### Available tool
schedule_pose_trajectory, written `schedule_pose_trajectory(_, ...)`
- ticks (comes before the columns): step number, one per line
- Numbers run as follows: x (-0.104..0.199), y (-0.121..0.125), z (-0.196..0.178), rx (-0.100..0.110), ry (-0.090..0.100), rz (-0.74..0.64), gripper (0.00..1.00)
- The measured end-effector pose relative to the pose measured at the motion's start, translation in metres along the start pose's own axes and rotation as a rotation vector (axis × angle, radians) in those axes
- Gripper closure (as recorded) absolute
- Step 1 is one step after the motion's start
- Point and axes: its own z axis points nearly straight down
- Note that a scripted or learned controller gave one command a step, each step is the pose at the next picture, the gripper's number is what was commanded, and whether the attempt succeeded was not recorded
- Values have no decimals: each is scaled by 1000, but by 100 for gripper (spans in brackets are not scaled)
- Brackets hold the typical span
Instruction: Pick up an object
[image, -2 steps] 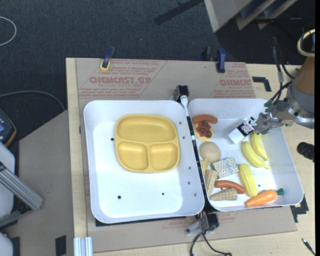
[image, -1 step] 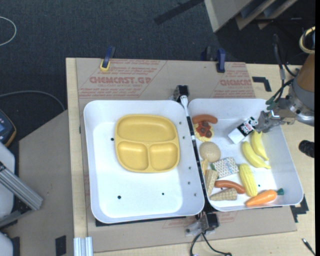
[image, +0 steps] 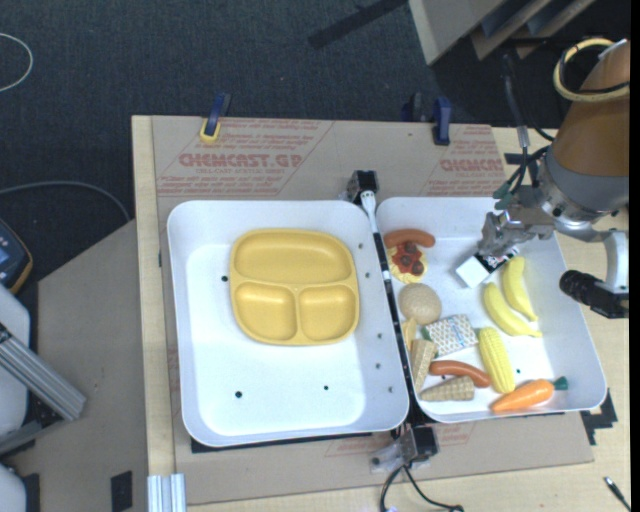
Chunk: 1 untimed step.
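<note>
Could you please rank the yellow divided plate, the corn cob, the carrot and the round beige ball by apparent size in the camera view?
1. yellow divided plate, clearly largest
2-3. corn cob and carrot, too alike to rank
4. round beige ball, smallest

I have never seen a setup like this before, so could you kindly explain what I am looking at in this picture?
One camera looks down at a slant on a bench with two white bins. The left bin holds a yellow divided plate. The right bin holds toy food: bananas, corn, a carrot and more. The grey and orange robot arm reaches in from the right, its tool low over the right bin above the bananas. I cannot tell whether it holds anything.
</note>
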Motion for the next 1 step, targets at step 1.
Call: schedule_pose_trajectory(1, 43, 30, -7, -1, 0, 0, 100)
